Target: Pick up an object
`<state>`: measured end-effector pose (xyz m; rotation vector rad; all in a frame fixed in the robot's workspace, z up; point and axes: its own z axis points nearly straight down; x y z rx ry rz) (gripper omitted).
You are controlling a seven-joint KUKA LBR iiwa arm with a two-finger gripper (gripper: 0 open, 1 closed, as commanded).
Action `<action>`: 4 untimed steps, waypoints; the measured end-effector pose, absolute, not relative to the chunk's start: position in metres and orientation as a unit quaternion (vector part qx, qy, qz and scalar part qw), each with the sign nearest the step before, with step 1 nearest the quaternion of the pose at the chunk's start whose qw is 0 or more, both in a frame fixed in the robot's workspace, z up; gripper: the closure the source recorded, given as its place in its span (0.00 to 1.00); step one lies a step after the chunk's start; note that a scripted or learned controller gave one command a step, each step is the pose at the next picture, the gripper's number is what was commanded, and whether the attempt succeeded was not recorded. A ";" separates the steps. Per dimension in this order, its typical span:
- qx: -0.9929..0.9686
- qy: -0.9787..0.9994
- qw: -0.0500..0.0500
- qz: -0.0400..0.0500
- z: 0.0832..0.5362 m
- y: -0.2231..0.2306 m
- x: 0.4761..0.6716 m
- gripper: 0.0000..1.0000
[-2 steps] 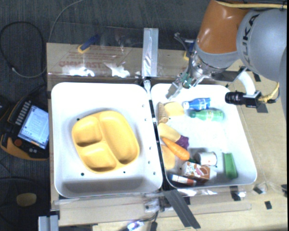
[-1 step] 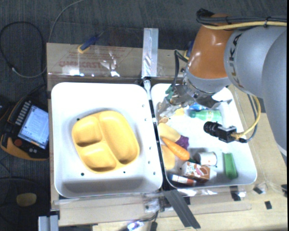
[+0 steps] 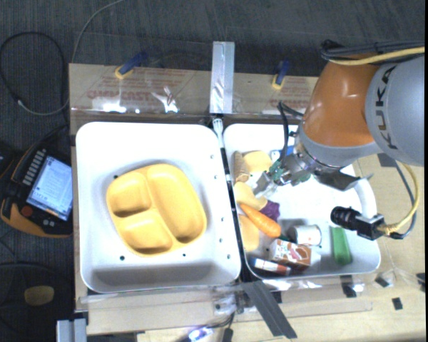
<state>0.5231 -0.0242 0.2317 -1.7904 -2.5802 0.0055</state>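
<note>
Two shallow white bins side by side on the bench. Left white bin (image 3: pixel 93 248) holding a yellow plastic three-compartment tray (image 3: pixel 155 206), set a little skewed near the middle. Right white bin (image 3: pixel 367 258) crowded with small things along its left and lower parts.

Reaching in from the right, the grey arm with the orange band (image 3: pixel 349 109), bulking over the upper part of the right bin. Below it the two-finger gripper (image 3: pixel 265 184), tilted down toward the left, tip low over the clutter near that bin's left wall. Cannot tell whether spread or pressed together: tip too small and blurred against the things under it. Nothing seen clearly between the fingers.

Just under and beside the tip, a pale tan rounded piece (image 3: pixel 248 164) at the upper left of the bin, touching or nearly touching the gripper; which, unclear. Directly below the tip, a small purple object (image 3: pixel 272 209), and beside that a long orange carrot-shaped toy (image 3: pixel 259 221) lying slantwise against the dividing wall. Further down, a red and white printed carton (image 3: pixel 292 254), with a thin red and black marker-like tube (image 3: pixel 269 266) along the bottom edge. Near the carton's upper right, a small white cylinder (image 3: pixel 308 234). Well apart from the gripper, toward the right wall, an upright green block (image 3: pixel 340 244), with a black cylindrical fitting on the arm's cable (image 3: pixel 351 219) just above it.
</note>
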 end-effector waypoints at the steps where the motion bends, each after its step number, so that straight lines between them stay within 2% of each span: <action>1: -0.570 -0.822 0.001 0.002 0.232 -0.024 0.523 0.00; 2: -0.662 -0.750 0.001 0.002 0.146 -0.109 0.484 0.00; 3: -0.712 -0.702 -0.001 -0.003 0.090 -0.169 0.487 0.00; 4: -0.712 -0.703 -0.002 -0.006 0.099 -0.167 0.490 1.00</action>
